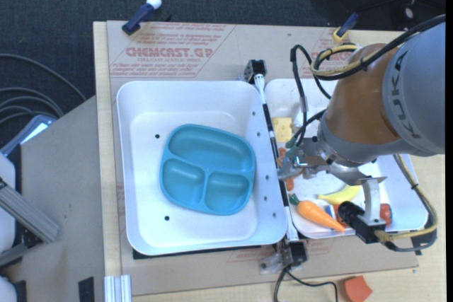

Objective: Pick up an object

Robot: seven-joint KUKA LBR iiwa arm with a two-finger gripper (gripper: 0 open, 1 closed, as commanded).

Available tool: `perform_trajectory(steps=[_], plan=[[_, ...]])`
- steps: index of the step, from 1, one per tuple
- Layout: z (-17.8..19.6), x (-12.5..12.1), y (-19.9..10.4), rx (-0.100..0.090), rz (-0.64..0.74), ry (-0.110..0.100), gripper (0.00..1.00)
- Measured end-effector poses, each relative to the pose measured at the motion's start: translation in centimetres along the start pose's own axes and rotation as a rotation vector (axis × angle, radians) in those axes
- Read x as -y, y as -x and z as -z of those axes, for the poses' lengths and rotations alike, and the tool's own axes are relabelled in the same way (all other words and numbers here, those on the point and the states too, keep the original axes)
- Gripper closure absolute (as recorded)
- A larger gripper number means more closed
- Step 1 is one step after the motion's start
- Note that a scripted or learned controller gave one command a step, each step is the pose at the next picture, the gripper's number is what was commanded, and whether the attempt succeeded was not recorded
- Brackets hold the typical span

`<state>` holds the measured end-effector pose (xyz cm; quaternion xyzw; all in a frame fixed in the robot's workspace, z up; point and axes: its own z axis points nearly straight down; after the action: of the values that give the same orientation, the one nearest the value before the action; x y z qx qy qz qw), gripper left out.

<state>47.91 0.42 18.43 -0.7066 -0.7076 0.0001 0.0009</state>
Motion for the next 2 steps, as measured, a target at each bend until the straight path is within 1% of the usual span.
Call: perform_trajectory(steps=[1, 2], plan=[[7.0, 0.0, -2.2, 0.001, -0.001, 0.001, 1.0], [8.7, -5.4, 4.3, 0.002, -0.002, 0.002, 1.0]])
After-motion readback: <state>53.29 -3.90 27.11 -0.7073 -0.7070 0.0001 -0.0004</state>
